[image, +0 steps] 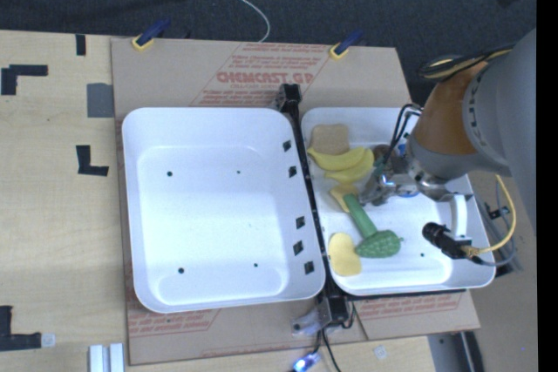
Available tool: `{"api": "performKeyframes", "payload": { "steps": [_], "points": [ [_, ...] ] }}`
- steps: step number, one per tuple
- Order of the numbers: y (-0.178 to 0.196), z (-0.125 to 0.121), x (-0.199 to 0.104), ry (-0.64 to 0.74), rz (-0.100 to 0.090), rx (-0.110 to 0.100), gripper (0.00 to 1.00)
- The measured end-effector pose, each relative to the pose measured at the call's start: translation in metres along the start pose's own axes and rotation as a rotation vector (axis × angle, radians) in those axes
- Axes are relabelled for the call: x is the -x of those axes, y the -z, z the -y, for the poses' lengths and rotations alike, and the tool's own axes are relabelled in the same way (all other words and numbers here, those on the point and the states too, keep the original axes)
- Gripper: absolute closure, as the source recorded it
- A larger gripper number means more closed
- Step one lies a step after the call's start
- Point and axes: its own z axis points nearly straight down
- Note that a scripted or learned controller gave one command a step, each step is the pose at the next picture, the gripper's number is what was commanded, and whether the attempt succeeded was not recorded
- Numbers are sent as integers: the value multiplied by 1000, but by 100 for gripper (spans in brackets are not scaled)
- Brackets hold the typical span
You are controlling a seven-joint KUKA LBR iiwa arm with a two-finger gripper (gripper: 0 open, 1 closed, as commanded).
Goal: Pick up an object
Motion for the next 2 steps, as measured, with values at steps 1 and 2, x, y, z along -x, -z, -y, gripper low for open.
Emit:
{"api": "performKeyframes", "payload": {
  "steps": [1, 2],
  "points": [
    [-2, -43, -31, 9, -1, 0, 100],
    [-3, -57, -27, 7, -2, -5, 100]
  ]
}}
